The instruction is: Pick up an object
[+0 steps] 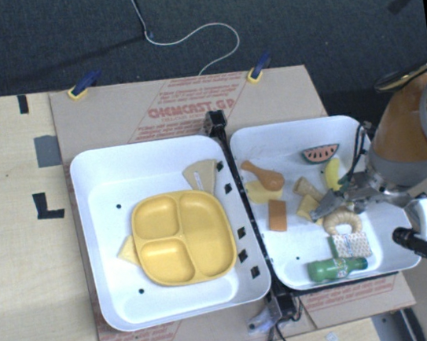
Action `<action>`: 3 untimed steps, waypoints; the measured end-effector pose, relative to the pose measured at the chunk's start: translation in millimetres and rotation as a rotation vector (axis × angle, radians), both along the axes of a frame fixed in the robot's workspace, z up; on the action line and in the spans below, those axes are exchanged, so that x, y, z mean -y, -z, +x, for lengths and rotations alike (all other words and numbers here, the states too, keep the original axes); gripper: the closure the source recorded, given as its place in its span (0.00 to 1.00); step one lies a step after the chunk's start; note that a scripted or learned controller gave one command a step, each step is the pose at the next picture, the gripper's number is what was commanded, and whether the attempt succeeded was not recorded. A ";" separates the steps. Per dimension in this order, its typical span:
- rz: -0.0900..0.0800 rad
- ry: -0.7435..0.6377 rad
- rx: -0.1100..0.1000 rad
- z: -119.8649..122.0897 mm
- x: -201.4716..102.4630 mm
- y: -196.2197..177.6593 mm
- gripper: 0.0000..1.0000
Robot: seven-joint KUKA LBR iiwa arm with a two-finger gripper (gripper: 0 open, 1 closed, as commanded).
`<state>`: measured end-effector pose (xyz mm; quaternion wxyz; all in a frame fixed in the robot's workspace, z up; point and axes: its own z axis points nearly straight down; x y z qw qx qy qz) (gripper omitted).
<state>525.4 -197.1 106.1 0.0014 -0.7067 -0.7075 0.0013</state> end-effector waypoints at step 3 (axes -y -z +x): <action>-0.001 -0.001 0.007 10.8 -6.4 -43.5 1.00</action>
